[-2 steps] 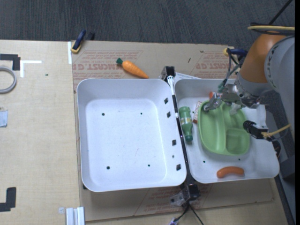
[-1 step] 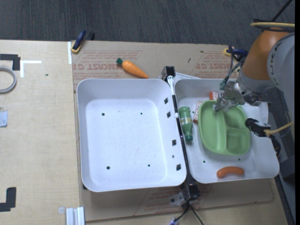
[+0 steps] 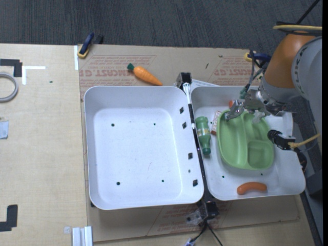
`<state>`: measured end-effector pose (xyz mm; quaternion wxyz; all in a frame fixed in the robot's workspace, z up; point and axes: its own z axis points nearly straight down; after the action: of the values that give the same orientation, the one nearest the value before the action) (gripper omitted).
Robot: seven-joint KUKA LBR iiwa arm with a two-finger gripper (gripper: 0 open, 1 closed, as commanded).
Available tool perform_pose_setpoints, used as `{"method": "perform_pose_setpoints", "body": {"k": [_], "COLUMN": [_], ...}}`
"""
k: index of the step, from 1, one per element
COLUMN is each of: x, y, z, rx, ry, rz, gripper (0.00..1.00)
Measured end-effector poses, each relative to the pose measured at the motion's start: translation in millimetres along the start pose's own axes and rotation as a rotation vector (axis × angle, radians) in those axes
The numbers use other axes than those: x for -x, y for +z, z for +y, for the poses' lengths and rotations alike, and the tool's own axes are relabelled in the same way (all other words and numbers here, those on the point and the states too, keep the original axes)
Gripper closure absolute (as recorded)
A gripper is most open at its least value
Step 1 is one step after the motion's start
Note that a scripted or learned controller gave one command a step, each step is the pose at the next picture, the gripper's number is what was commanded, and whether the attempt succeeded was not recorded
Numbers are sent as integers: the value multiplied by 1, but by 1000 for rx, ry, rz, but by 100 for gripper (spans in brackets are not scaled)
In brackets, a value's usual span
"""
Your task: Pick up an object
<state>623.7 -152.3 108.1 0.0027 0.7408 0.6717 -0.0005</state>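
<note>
Red lettering on the cardboard sheet (image 3: 118, 65) under the bins runs upside down and blurred, not readable. The hand (image 3: 245, 108) sits over the top edge of the green tray (image 3: 246, 142) in the right bin (image 3: 287, 181); I cannot tell its state. A green bottle (image 3: 203, 133) lies beside the tray, an orange sausage (image 3: 251, 188) below it. A toy carrot (image 3: 145, 75) lies on the cardboard behind the left bin (image 3: 102, 188).

left bin (image 3: 102, 188) open, green tray (image 3: 246, 142) crowds right bin (image 3: 287, 186)

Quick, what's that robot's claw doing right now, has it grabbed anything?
End effector: over the top edge of the green tray in the right bin; cannot be told whether it grips anything.
</note>
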Motion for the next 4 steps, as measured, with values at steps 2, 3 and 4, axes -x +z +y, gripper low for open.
{"method": "perform_pose_setpoints", "body": {"k": [2,3,4], "x": [-25,-26,-38], "y": [-5,-3,6], "z": [9,8,9], "rx": [5,3,7], "ry": [47,47,-89], "rz": [-10,-9,-13], "gripper": [100,0,0]}}
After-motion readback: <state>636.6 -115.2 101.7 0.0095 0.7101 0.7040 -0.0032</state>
